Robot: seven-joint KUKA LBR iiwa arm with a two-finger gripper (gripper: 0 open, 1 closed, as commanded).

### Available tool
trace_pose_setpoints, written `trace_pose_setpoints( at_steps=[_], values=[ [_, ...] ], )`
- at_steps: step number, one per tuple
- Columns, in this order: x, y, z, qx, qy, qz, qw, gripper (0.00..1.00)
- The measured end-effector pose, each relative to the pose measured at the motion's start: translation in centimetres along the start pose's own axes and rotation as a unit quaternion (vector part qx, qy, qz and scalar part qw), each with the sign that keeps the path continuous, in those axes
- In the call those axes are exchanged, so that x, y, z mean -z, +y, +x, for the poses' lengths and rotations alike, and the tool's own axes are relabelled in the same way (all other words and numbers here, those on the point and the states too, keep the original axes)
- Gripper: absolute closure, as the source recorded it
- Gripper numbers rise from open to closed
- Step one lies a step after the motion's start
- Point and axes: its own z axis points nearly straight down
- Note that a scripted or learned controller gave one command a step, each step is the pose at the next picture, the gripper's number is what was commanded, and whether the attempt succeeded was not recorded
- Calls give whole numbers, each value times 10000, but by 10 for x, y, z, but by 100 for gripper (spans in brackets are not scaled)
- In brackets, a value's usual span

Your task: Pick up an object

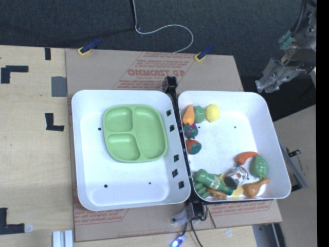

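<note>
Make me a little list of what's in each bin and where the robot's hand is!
left bin: a green divided plate
right bin: toy food, including a yellow lemon and an orange carrot near the top left, and a pile along the bottom edge
hand: up at the right, outside the bins, holding nothing I can see

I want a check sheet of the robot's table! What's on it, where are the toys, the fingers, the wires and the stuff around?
Surface: cardboard sheet on a wooden bench, bearing two white bins side by side.
Job's things: toy foods in the right bin: a carrot and a yellow ball near its top left; a heap in its bottom right corner.
Clutter: green divided plate in the left bin.
Grippers: gripper up beyond the right bin's top right corner, over no toy; its state is unclear.
Cables: white cable looping above the cardboard.
Surroundings: dark floor; black tape marks on the bench.
</note>
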Motion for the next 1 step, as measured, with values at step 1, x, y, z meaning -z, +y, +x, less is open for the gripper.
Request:
trace_pose_setpoints(
  at_steps=[1],
  values=[
    [40, 1, 68, 10, 2, -11, 10000, 100]
  ],
)
